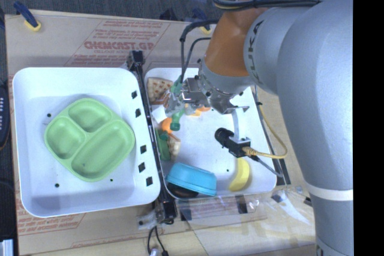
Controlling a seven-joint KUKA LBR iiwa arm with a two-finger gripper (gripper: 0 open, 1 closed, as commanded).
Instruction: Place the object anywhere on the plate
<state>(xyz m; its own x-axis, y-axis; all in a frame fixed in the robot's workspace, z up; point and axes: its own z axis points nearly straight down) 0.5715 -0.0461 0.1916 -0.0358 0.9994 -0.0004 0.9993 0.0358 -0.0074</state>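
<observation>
A grey arm (300, 69) with an orange band reached in from the right and hung over the right bin (264, 129). Its gripper (180, 102) sat low over the bin's upper left part, near the wall shared with the left bin (24, 129). Whether it was clenched or released could not be told, and nothing could be seen held in it.

Just beside and below the gripper lay a jumble of small things: a cracker (158, 90) to its left, an orange piece (165, 126) and a green piece (174, 125) just under it. Which was the task's object could not be told. Farther off, along the bin's near edge, lay a blue bowl (192, 180) and a banana (240, 175).

The green plate (90, 138), split into three compartments, lay in the left bin, well apart from the gripper.
</observation>
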